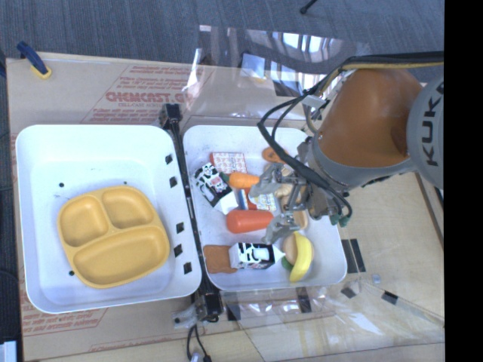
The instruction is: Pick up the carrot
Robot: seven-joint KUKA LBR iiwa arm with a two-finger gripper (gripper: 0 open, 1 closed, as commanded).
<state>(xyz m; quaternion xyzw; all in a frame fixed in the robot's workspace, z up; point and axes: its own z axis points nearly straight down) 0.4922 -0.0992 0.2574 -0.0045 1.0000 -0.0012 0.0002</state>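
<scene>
The jaws [278, 202] hang low in the right bin [198, 202], but how far open they are is impossible to tell. The carrot [243, 180] lies just left of them, with a red-orange cylinder [248, 220] just below it and a banana [302, 256] beneath the jaws.

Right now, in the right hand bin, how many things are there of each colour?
Orange: 2, the carrot and the bigger orange-red piece
Yellow: 1, the banana
Brown: 1, the flat brown piece
Black and white: 2, the cow-print cartons
Red and white: 1, the printed card
Total: 7. More may lie hidden under the arm.
</scene>
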